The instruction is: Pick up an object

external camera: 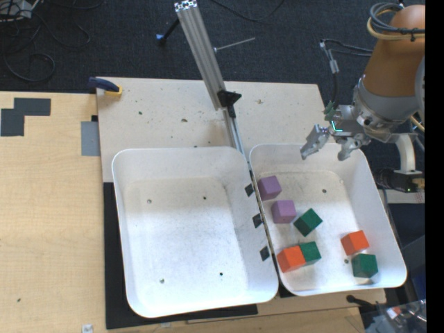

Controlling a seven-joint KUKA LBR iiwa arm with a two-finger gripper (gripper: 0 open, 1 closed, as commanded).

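Currently my claw (331,146) hangs spread and empty above the right shallow white plastic bin's (386,207) far rim, positioned for descent onto cubes.

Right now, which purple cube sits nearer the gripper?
The upper purple cube, by the bin's left wall; the other purple cube lies lower, farther from the gripper.

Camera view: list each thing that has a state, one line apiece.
end effector: open, holding nothing, above right bin's far rim
purple cubes: lying loose
green cubes: lying loose
orange cubes: lying loose
right bin: holds seven cubes
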